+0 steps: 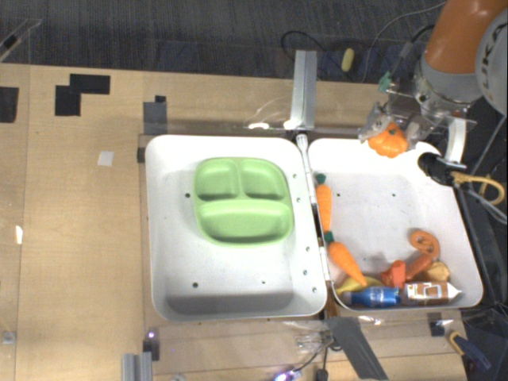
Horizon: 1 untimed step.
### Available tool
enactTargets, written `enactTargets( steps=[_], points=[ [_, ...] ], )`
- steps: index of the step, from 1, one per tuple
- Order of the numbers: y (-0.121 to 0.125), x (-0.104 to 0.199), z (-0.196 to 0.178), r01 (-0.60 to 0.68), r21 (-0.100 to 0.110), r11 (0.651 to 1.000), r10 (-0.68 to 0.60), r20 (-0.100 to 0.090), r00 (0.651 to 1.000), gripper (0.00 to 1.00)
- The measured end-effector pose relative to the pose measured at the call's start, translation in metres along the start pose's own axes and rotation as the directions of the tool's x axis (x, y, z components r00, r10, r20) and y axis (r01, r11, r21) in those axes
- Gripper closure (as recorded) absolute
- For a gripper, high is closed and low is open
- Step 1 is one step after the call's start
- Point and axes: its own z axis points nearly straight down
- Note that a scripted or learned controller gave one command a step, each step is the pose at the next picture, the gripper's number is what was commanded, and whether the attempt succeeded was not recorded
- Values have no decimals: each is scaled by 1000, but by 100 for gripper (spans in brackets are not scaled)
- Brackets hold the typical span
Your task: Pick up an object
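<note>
My gripper (pixel 388 133) hangs over the far edge of the right bin (pixel 397 189), near its back corner. It is shut on a small orange toy vegetable with a green stem (pixel 388 142), which is lifted off the bin floor. Down in the right bin, an orange carrot (pixel 322 200) lies along the left wall. A second carrot (pixel 346 261), a blue bottle (pixel 374 296), a white and brown bottle (pixel 429 293), a red piece (pixel 394 274) and an orange pretzel shape (pixel 425 243) crowd the near side.
The left bin (pixel 171 236) holds a green divided plate (pixel 242 199) near its middle. A metal post (pixel 304 90) stands behind the divider between the bins. Cables run along the right of the bench.
</note>
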Motion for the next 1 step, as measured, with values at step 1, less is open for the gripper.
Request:
enactTargets(
  steps=[1],
  points=[
    [-105, 15, 13, -27, 7, 1000, 27, -1, 1000, 100]
  ],
)
